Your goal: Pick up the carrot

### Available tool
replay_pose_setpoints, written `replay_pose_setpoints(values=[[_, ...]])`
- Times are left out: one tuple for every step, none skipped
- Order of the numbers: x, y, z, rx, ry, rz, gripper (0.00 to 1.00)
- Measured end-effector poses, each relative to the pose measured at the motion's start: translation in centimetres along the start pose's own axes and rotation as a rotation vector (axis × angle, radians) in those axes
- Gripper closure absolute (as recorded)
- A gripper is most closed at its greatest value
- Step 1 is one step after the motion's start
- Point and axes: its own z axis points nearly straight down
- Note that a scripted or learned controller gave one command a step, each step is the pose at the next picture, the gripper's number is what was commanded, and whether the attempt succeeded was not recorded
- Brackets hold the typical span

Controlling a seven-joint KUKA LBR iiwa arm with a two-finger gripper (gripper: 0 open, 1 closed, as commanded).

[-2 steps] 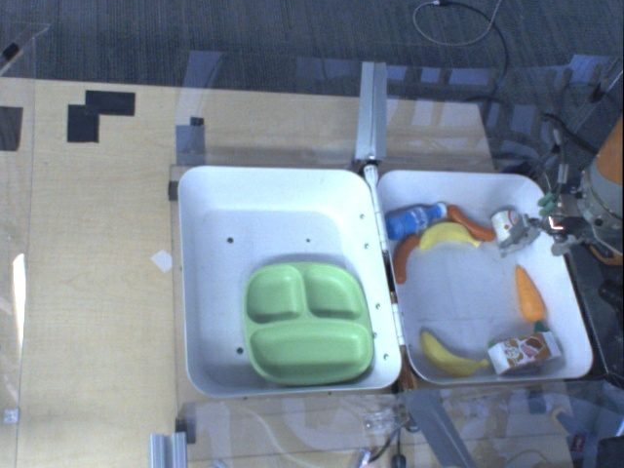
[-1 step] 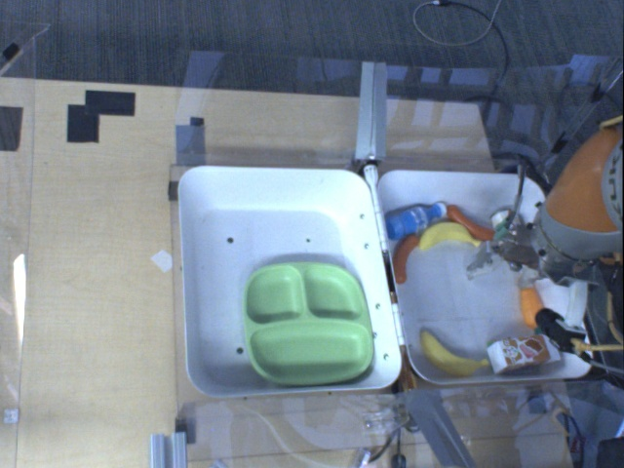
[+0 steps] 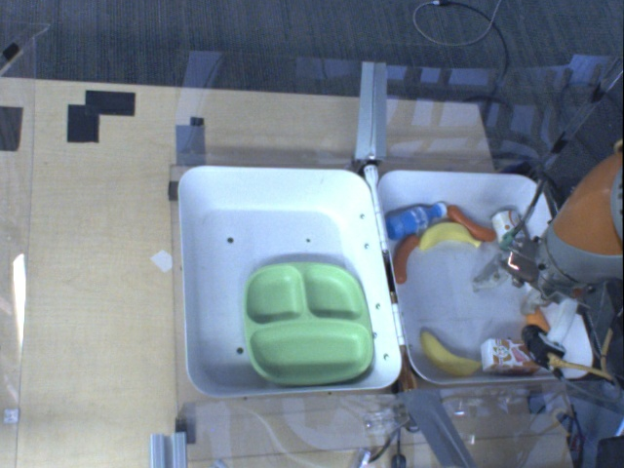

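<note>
An orange carrot lies at the back of the right bin, against a yellow fruit and near a blue bottle. A second orange-red long piece curves along the bin's left wall. My gripper hangs over the right side of this bin, a little in front of and to the right of the carrot, under the grey wrist with the orange band. Nothing shows in its grasp.
A banana and a small carton lie at the right bin's front edge. A white cup-like item sits at the back right. The left bin holds a green divided plate. Cables hang by the arm.
</note>
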Motion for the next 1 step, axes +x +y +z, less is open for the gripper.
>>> replay_pose_setpoints(values=[[-2.12, -2.27, -3.53, 0.000, -0.019, -0.032, 0.00]])
